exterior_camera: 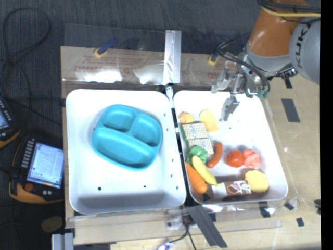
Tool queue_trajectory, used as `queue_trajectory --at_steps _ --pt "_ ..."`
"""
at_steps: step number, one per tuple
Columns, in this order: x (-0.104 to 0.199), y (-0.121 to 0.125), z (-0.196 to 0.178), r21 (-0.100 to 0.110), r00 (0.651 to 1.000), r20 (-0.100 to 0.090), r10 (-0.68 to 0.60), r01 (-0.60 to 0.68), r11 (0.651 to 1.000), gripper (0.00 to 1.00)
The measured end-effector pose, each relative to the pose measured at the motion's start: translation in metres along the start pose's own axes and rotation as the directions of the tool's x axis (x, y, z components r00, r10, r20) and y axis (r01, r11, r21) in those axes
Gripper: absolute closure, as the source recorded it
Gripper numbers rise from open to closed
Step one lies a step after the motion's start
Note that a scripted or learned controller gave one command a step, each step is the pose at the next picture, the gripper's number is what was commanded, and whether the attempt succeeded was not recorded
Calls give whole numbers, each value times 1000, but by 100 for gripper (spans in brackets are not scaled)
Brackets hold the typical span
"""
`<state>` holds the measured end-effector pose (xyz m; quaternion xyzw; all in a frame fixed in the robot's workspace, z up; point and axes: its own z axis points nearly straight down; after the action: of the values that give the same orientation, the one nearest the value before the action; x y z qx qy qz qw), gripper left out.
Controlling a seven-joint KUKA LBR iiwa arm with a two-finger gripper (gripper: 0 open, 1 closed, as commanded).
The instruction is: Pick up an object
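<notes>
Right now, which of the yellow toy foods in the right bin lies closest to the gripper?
The pale yellow piece at the bin's far end, just left of the gripper. The banana and the yellow lump lie toward the near end.

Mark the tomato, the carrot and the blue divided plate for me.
tomato (234, 158), camera view, middle of its red top.
carrot (196, 179), camera view, middle of its orange body.
blue divided plate (112, 142), camera view, floor of its long front compartment.

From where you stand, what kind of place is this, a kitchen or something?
Probably a robot lab bench, not a kitchen. A grey and orange arm hangs its claw over a white bin of toy food, beside a handheld controller and loose cables.
</notes>
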<state>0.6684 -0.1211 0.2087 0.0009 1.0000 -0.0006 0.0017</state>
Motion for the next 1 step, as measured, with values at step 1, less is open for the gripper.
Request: queue_trajectory --at_steps 1 --pt "37 -32 116 2 999 14 53 -53 999 0"
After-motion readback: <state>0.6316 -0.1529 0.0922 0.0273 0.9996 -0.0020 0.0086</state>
